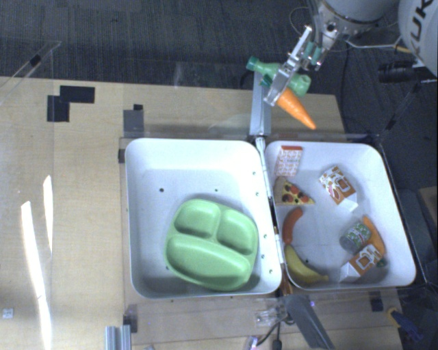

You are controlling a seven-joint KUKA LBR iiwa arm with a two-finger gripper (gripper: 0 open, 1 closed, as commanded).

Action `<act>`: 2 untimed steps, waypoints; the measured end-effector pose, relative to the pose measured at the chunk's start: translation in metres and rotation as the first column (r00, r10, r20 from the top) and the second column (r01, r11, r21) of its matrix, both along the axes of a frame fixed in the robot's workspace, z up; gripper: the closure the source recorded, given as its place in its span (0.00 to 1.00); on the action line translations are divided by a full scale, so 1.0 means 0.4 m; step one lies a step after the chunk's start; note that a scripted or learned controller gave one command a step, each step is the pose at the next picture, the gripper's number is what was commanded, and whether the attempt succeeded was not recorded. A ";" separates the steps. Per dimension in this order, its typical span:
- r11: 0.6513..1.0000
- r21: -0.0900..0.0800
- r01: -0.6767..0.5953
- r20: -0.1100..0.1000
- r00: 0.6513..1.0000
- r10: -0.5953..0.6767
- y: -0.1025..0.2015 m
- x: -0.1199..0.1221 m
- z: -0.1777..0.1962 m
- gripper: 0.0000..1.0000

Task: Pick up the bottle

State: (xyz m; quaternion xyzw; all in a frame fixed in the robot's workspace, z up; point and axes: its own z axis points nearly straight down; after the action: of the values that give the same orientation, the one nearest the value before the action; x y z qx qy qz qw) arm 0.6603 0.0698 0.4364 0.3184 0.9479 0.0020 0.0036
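From my seat I count two shallow white bins on the bench (82,225), side by side. The left bin (147,171) carries one thing: a light green plastic tray with three compartments (212,244), lying slightly askew on its floor. The right bin (383,178) carries seven by my count: one white card with red print (289,161) at its far left corner, one toy pizza slice (293,194) below that, one reddish-brown sausage (292,222), one yellow banana (302,266) at the near left, one small white-and-red carton (337,186), and two more small packs toward the near right, one with a green label (355,236) and one orange-and-white (367,258), touching each other.

The single hand (277,87) hangs high above the far rim between the bins, on the arm (349,8) reaching in from the right. Its two fingers (295,56) are clenched on an orange bottle with a green top, carrot-shaped (298,109). The bottle is lifted clear of both bins, tilted, its orange tip pointing down and to the right over the bench beyond the right bin, its green end up by the fingers. A second green piece (260,66) sticks out to the left of the fingers; I cannot tell whether it belongs to the bottle.
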 end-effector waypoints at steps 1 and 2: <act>0.939 -0.001 -0.343 0.001 0.939 0.343 0.249 -0.200 0.002 1.00; 0.948 0.000 -0.318 0.000 0.948 0.318 0.326 -0.174 -0.203 1.00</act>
State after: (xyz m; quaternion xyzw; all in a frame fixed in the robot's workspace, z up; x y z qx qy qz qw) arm 0.5908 0.2002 0.3550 0.1614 0.9869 0.0023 0.0032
